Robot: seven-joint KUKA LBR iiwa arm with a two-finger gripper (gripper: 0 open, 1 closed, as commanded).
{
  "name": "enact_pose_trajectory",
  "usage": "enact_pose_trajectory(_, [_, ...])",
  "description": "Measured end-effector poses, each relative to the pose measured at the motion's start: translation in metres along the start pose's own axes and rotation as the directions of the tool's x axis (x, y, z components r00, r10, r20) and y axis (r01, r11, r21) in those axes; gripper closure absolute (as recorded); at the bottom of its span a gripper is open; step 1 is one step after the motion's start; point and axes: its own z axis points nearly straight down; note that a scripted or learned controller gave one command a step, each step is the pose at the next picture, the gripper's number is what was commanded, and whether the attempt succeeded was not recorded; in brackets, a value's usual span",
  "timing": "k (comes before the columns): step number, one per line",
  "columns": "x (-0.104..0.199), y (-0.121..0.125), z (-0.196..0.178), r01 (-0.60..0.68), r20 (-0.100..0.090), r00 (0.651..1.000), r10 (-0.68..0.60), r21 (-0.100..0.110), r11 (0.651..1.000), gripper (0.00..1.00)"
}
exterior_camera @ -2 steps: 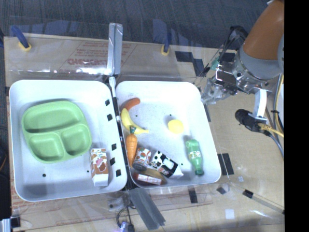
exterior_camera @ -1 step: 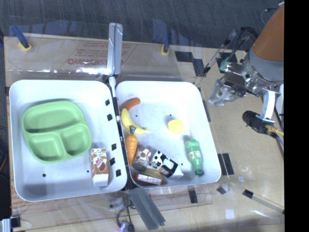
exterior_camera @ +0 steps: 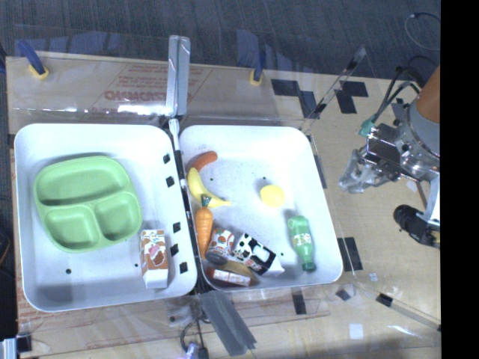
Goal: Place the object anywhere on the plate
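The green plate (exterior_camera: 86,204) with three compartments lies in the left bin (exterior_camera: 45,144). A small white carton (exterior_camera: 153,258) stands just off the plate's lower right corner, also in the left bin. My gripper (exterior_camera: 361,175) hangs over the bare bench to the right of the right bin (exterior_camera: 247,140), well away from every object, and nothing shows in it. In the right bin lie a sausage (exterior_camera: 202,159), a banana (exterior_camera: 199,188), a carrot (exterior_camera: 203,231), a yellow lemon (exterior_camera: 272,195) and a green bottle (exterior_camera: 301,242).
A cow-patterned carton (exterior_camera: 255,256), a brown printed box (exterior_camera: 222,242) and a flat red bar (exterior_camera: 231,277) crowd the right bin's front left corner. A metal divider (exterior_camera: 178,81) rises between the bins at the back.
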Motion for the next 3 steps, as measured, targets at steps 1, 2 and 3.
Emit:
enact_pose_trajectory(1, [0.000, 0.000, 0.014, -0.110, 0.000, 0.994, 0.110, 0.002, 0.994, 1.00])
enact_pose_trajectory(2, [0.003, -0.001, 0.019, -0.249, 0.000, 0.969, 0.249, 0.004, 0.969, 1.00])
enact_pose_trajectory(3, [0.001, 0.034, -0.023, -0.412, 0.000, 0.911, 0.412, -0.001, 0.911, 1.00])
